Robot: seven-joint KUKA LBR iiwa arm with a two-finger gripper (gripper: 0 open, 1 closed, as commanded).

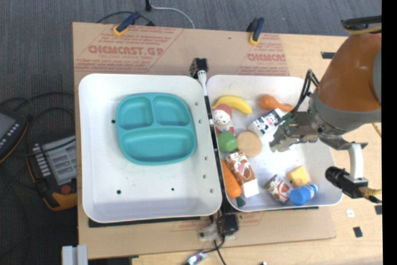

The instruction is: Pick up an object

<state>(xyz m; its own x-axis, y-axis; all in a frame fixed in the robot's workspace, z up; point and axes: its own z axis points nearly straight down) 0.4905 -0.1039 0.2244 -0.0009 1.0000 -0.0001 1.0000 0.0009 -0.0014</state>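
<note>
Hovering low over the middle of the right bin [308,85], the gripper [286,135] looks to be in the approach step, nothing picked yet; honestly can't tell how the claw is set, it's just a dark blur from up here. Nearest grab is the black-and-white carton [267,121] just beside it, toward the bin's far edge; the tan round thing [250,144] sits next to that, and the banana [232,103] is up by the far left corner. Next move, I'd guess, needs centring over one item and dropping straight down; stuff's crowded, so nudging a neighbour is likely.
</note>
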